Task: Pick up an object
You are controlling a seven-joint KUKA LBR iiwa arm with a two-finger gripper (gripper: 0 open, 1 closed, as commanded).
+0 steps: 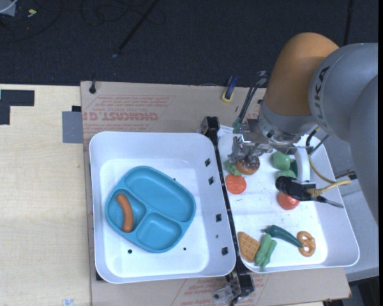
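Since gripper [244,153] sits low over brown donut-ish toy [247,166] at right bin's [345,247] upper left, cant tell its state tbh. Risk: green bit [233,168] + tomato [235,184] crowd it, prob bad grab or slip.

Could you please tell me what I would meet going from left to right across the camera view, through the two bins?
Sausage → blue divided plate → orange-red tomato → tool → red tomato → pretzel.
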